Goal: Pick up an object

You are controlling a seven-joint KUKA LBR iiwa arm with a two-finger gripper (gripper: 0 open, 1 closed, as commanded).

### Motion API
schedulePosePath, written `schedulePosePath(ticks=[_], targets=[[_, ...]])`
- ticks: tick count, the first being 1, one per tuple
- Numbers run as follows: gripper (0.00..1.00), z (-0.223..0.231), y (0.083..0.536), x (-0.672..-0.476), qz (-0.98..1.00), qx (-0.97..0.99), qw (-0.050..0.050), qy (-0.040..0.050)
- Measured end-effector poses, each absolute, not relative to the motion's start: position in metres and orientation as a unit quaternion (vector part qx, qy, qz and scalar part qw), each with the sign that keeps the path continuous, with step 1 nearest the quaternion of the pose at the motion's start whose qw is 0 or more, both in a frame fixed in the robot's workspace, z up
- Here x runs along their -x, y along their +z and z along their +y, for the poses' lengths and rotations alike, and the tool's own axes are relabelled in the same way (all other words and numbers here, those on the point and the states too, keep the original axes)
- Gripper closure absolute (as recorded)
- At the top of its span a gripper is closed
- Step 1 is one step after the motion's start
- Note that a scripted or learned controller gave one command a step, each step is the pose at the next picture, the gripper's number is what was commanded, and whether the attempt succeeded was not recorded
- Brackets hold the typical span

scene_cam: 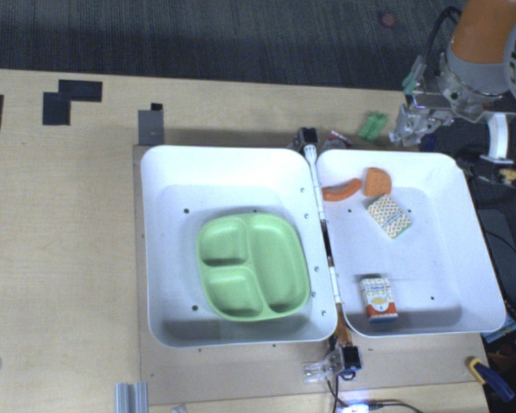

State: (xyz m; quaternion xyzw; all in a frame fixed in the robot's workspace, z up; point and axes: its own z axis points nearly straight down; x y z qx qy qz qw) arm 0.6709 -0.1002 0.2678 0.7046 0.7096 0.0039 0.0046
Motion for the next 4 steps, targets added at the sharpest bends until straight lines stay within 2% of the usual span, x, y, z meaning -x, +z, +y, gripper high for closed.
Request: schedulePosePath(ticks=[1,2,3,4], targets=[[0.0,-0.1,0.264,-0.669,0.709,-0.705,0.002,0.0015],[0.0,-0.145,0.155,-0.66,0.708,-0.706,0.0,-0.0007],[0.0,-0.116,0.09,-0.601,0.708,-0.706,0.006,0.0036],[1.0,-0.117,0.103,-0.604,0.708,-0.706,0.011,0.0062]])
